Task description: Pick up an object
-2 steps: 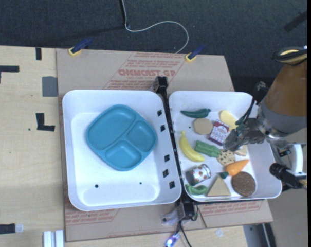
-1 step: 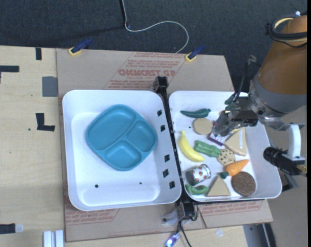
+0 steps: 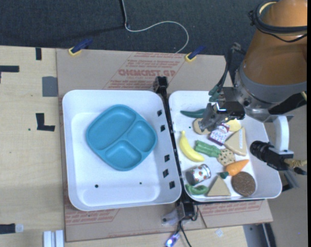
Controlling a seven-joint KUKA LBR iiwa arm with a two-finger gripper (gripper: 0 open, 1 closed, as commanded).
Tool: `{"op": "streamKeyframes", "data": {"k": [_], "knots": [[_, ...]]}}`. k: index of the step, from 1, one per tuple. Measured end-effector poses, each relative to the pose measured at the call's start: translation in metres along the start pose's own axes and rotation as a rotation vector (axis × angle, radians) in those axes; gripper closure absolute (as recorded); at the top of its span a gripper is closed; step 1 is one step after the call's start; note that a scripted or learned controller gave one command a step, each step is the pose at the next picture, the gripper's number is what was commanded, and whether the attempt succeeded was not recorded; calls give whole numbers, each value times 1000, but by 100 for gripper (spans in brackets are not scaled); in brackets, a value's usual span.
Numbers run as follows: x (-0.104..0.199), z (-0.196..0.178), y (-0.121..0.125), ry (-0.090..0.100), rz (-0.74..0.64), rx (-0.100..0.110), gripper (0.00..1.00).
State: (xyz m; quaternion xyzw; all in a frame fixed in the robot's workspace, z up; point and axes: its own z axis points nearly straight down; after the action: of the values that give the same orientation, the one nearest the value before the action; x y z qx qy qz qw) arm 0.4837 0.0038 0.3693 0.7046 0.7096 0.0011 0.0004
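Tool (image 3: 213, 118) fingertips blurred, state unclear

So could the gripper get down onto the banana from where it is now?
Probably yes. The banana lies uncovered in the right bin, near its left wall, and the gripper hangs just up and right of it; the green pickle alongside crowds one side.

Two white bins are seen side by side on the bench; in the left bin (image 3: 75, 138) a blue divided plate (image 3: 121, 136) is laid flat; the right bin (image 3: 271, 189) is crowded with toy food; a banana (image 3: 188, 147) is seen beside a green pickle (image 3: 207, 149); a carrot (image 3: 236, 166) is set just above a brown cookie (image 3: 243, 183); a can (image 3: 198, 174) lies near the front; the gripper (image 3: 211, 118) is lowered over the bin's back part, above a green pepper (image 3: 195, 113); whether its fingers are parted cannot be made out.
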Motion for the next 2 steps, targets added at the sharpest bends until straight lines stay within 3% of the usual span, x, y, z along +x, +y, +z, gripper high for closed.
{"op": "streamKeyframes", "data": {"k": [1, 2], "knots": [[46, -13, 0, -1, 2, 2, 100], [85, -63, 1, 0, 1, -2, 100]]}}
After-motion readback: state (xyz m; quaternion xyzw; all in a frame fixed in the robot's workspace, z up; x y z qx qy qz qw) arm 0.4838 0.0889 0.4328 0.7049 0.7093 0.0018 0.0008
